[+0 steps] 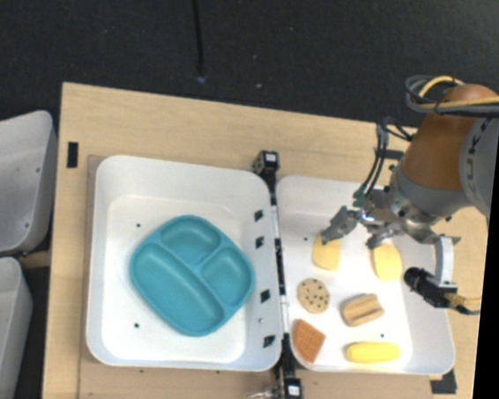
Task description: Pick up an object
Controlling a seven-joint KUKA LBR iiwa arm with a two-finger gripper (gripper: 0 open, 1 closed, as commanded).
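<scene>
Yellow piece (326,254) | upright oval (long axis near-vertical) | gripper (360,233) above

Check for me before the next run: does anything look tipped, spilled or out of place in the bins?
Nothing stands out. The teal plate lies flat in the left bin; the food pieces sit apart in the right bin, below the gripper.

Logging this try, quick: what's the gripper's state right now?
Gripper: open, fingers spread, holding nothing, above the right bin between two pale yellow pieces.
</scene>
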